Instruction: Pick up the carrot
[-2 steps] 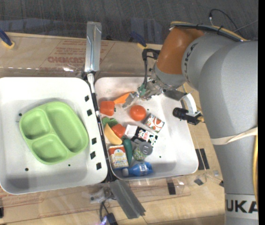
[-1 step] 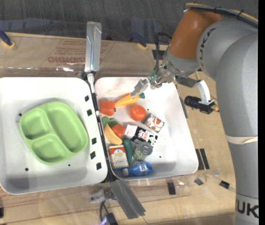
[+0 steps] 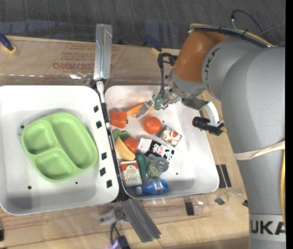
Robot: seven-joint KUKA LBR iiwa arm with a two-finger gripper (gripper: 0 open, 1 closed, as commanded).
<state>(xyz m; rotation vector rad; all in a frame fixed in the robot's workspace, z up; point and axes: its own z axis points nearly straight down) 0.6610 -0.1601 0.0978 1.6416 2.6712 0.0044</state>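
Right white bin: slim orange carrot beside pincer, grip state unclear.

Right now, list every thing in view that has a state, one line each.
carrot: lying flat in the right bin, at its far left, not lifted.
gripper: low over the right bin, just right of the carrot.
green plate: upright in the left bin.
blue bottle: lying on its side at the right bin's near edge.
tomato: resting on the right bin's floor.
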